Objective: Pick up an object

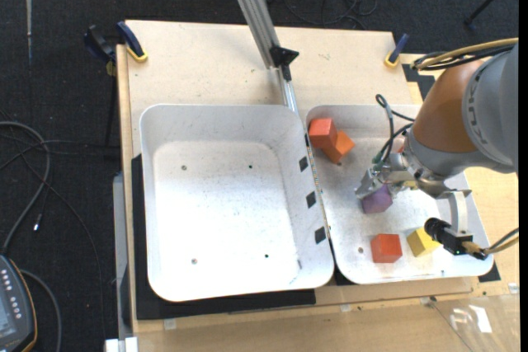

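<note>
Over the right-hand white bin [356, 269] the grey arm [487, 107] with its orange band [441, 111] reaches in from the right, and its pincer [378, 187] sits low at the middle of that bin, directly upon a small purple block [378, 200]. That block shows just under and against the metal fingertips, but whether it lies between them or merely beneath them cannot be told, nor whether the pincer is apart or together. Up toward the far left corner of the same bin lie two orange blocks touching each other, a redder one [320, 129] and a lighter one [337, 147] tilted just beside it. Near the front edge rests another red-orange block [386, 248], and close to its right a yellow block [421, 241], the two apart by a small gap. A black fitting [445, 236] on a white bracket hangs from the arm just beside the yellow block. Left of all this, the second white bin [157, 177] sits alongside, its rim meeting the right bin's rim. Both bins lie on a pale wooden desk [214, 62], with a slanted metal rail [252, 0] rising from its middle toward the top and clamps [132, 41] at the far corners. Dark carpet with loose cables [49, 169] surrounds the desk.
</note>
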`<state>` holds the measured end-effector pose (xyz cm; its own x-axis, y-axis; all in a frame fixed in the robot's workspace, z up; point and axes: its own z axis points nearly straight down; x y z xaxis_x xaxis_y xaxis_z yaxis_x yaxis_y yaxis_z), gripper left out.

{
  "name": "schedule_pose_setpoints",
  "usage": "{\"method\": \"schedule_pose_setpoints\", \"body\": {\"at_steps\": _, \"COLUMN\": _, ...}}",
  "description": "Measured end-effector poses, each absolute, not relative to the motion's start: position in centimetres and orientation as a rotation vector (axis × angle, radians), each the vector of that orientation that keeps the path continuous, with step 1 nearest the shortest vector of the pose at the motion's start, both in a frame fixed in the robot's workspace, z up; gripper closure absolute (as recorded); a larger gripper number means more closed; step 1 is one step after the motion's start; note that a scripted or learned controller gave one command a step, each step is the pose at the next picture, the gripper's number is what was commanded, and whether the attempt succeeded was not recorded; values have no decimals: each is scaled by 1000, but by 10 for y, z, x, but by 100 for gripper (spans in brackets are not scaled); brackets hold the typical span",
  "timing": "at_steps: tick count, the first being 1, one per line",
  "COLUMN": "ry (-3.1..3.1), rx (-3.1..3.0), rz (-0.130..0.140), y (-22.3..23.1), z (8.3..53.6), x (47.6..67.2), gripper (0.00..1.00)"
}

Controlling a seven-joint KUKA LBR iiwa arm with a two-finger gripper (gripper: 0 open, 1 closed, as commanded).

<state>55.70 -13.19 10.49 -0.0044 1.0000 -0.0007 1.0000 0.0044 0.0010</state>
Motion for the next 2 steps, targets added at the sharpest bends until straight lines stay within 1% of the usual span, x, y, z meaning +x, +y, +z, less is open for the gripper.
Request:
{"method": "schedule_pose_setpoints", "body": {"at_steps": 1, "ry": 2227, "rx": 2206, "rz": 13, "y": -64, "z": 200, "x": 612, "gripper": 100}}
{"method": "schedule_pose_setpoints", "body": {"at_steps": 2, "ry": 2230, "rx": 2207, "rz": 9, "y": 12, "z": 217, "x": 673, "gripper": 100}}
